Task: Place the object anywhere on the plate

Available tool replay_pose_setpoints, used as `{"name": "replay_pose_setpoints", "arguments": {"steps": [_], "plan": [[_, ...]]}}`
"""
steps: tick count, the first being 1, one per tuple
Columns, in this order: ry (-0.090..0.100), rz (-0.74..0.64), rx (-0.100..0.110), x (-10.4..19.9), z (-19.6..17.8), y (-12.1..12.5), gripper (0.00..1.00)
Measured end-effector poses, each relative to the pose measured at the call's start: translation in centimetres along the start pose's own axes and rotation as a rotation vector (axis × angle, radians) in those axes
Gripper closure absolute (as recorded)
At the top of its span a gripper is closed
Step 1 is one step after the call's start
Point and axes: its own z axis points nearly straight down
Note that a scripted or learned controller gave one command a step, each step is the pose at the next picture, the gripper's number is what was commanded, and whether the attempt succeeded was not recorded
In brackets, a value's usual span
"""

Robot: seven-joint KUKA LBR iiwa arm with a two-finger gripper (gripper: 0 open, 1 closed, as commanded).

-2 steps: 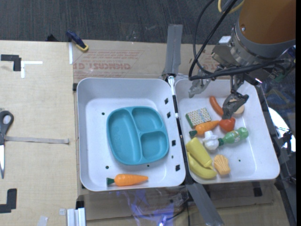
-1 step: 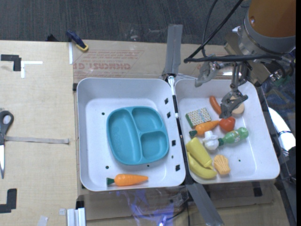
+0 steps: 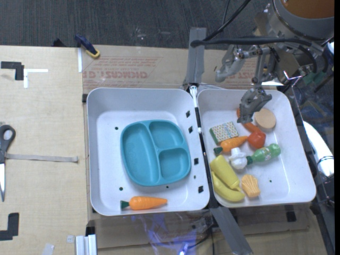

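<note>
1. Camera view, left white bin [image 3: 101, 158]: a teal three-compartment plastic plate [image 3: 155, 152] lies mid-bin; a smooth orange toy carrot [image 3: 143, 202] rests along the lower wall, apart from the plate.
2. Right white bin [image 3: 297, 158]: glossy toy foods cluster centre-left, among them a yellow banana [image 3: 225, 178], a green bottle [image 3: 264, 154] and a tan round disc [image 3: 265, 119]; the lower right floor is bare.
3. The grey two-finger gripper [image 3: 251, 109] hangs over the upper cluster; I cannot tell its state.

One fixed overhead camera is looking down at a slant on two shallow white plastic bins [image 3: 106, 195] side by side.
</note>
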Motion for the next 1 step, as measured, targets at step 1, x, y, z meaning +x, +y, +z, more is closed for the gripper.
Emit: {"name": "replay_pose_setpoints", "arguments": {"steps": [1], "plan": [[0.007,0.357,0.002,1.06,1.59,-5.06,0.00]]}}
